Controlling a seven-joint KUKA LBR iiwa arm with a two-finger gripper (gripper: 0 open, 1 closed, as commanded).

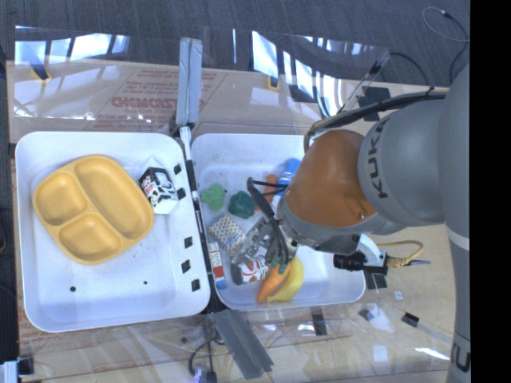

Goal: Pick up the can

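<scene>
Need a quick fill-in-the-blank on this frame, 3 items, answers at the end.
1. The yellow divided plate lies in the ____ bin.
2. The tool hangs over the ____ bin.
3. The banana lies beside an orange ____ near that bin's front wall.
4. The black-and-white carton sits at the plate's ____ side in the view.

Missing words: left; right; carrot; right
</scene>
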